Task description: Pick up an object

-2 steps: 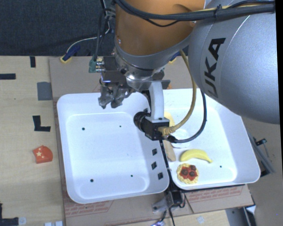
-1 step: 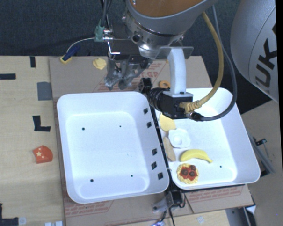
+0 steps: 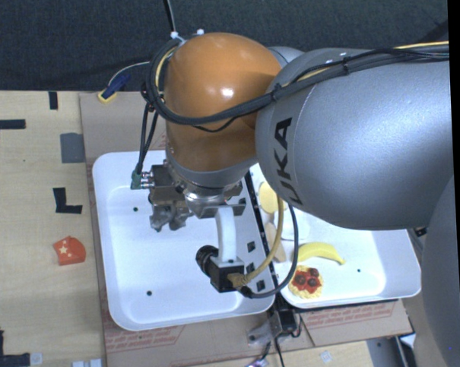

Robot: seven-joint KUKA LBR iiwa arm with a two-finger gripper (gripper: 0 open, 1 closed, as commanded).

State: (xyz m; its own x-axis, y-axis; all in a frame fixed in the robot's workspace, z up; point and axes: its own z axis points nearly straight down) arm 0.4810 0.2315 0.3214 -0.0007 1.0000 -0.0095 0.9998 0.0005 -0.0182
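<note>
Pincer [image 3: 167, 213] low over left white bin [image 3: 128, 286], about that bin's upper middle, beneath the orange band [image 3: 211, 88] of the grey KUKA arm [image 3: 365, 135]. Cannot tell whether released or clenched: dark metal seen from above, lower end lost against the white floor.

Things to pick up all in right bin [image 3: 371, 275], well apart from pincer. Yellow banana [image 3: 321, 252] flat on the floor toward that bin's lower left, curved, ends pointing left and right. Just below and left of it, small round toy tart [image 3: 307, 282], pale yellow with red and dark berries on top, close to the near rim. Higher up, by the walls between the two bins, pale yellow thing [image 3: 269, 200], mostly hidden behind the arm; kind not tellable.

Outside the bins, on the desk [image 3: 34, 225] to the left: red-orange toy [image 3: 69, 250], alone, near but not touching the left bin's rim. Also on the desk: black tape marks [image 3: 63, 201] in L and bar shapes, and a grey square patch [image 3: 72, 146]. Brown cardboard [image 3: 145, 338] under both bins, showing along their near edge.
</note>
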